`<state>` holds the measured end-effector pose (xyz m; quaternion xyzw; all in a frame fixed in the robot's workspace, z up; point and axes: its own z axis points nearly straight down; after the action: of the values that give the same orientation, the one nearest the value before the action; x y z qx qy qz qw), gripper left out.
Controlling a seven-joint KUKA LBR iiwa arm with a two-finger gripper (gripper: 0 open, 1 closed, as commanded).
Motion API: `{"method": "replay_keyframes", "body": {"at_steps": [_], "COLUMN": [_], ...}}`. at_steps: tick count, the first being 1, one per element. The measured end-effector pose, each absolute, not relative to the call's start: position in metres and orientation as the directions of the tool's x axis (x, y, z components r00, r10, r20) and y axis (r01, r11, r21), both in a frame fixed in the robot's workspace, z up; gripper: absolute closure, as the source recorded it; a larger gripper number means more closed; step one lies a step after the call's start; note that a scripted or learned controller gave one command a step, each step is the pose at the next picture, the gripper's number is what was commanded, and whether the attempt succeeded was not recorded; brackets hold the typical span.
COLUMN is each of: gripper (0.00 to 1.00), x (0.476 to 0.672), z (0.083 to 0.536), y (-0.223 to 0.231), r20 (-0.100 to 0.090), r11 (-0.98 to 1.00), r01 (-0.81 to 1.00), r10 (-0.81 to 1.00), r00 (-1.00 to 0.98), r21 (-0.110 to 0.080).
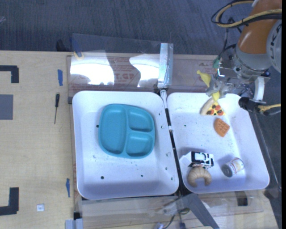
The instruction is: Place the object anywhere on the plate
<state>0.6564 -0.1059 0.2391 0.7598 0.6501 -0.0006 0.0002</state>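
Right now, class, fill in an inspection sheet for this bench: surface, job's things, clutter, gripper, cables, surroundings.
Surface: two white bins side by side, left bin, right bin.
Job's things: blue plate in the left bin, nothing on it; pizza slice toy in the right bin's far part.
Clutter: orange waffle piece, croissant, black-and-white toy, small can, all in the right bin.
Gripper: gripper over the pizza slice toy; grasp unclear.
Cables: yellow cables above the arm.
Surroundings: screwdriver on the bench at left.

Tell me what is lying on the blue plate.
The blue plate in the left bin shows three bare compartments with no item on them. The pizza slice, waffle, croissant and can lie in the right bin.
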Motion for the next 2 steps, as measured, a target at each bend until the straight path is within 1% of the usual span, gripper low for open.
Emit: {"method": "replay_keyframes", "body": {"at_steps": [1,2], "gripper": [1.00,1.00], "x": [0.611,0.570], "z": [0.259,0.240], "y": [-0.047,0.022], "r20": [0.003,0.001], "r11": [-0.216,0.027], "r01": [0.976,1.000], "r10": [0.976,1.000], "r00": [0.216,-0.027], "r21": [0.000,-0.003]}}
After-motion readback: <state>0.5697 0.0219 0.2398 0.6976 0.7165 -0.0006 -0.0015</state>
